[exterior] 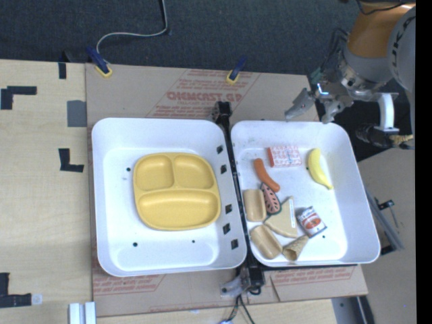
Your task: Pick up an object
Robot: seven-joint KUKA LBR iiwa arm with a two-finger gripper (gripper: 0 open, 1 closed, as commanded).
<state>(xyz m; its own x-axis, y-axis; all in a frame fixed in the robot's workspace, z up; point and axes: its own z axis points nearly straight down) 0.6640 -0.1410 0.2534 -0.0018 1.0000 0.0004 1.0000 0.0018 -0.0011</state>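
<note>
- On the left of the desk (40, 201), the left bin (111, 140) carries a yellow divided plate (177, 190), lying flat near its middle; it plays no clear part in the pick.
- Just beside it, touching along the centre seam, the right bin (351, 228) holds the candidates: an orange hot dog (266, 175), a pink-and-white packet (284, 156), a banana (318, 167) by the right wall, a small can (310, 221), and a crowded cluster of bread pieces (254, 205) with a wedge and a cone at the near side.
- Above the far right corner of that bin, the gripper (312, 106) hangs over the rim with its fingers spread apart and nothing between them.
- My reading: the step in hand is the approach, with no target yet reached.
- The next move calls for travel inward and down over one item; the banana or the packet look best, since each lies apart from its neighbours, while the bread cluster risks a fouled closure.
</note>
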